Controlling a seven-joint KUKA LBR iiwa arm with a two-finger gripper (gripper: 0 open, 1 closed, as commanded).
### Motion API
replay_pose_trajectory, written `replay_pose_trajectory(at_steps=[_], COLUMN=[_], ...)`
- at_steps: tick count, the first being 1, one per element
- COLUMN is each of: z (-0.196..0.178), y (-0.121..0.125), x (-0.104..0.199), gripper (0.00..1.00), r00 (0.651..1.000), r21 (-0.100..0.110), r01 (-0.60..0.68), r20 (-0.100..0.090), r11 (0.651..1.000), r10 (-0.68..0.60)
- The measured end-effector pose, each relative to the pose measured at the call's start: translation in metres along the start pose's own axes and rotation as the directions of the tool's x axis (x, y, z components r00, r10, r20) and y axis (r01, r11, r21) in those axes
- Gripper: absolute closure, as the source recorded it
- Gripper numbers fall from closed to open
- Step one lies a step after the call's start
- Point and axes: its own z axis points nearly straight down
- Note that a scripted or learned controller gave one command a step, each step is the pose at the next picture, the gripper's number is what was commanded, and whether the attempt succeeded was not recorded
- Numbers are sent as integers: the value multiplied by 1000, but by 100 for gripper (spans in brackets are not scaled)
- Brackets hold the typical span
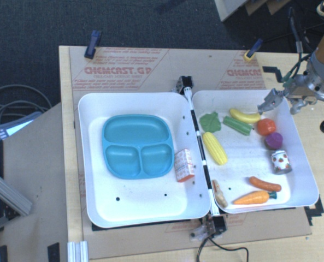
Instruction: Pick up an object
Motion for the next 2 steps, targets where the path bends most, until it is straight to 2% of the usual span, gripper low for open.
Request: replay_pose_trajectory(at_steps=[1, 2], z=[113, 102], y=[48, 49], x=[31, 30], gripper=[0, 100], r00=[1000, 1000], r21=[3, -1], r01=[1, 2], r20=[-1, 0], r11=[1000, 1000], r10=[-1, -2])
